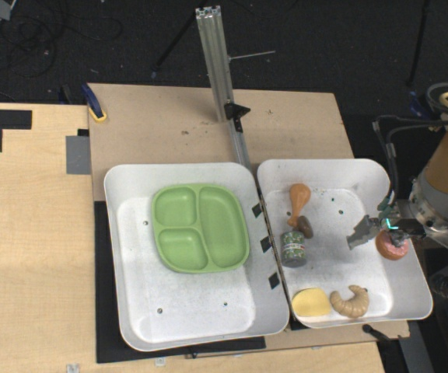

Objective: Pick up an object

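Observation:
In the right bin [329,176], my gripper [376,232] hangs low over the right side, reaching in from the right edge. A small red round object [393,245] lies right beside it, touching or nearly touching its right side; whether it is gripped is unclear. An orange-brown wooden piece [299,200] with a dark knob lies at the bin's upper left. Below it stands a small dark can [292,249]. A yellow lump [311,303] and a tan curled piece [351,301] rest along the bin's front edge.
The left bin [131,286] carries a green divided plate [201,228]. A metal post [218,68] rises behind the bins, at their dividing line. Black clips line the seam between the bins.

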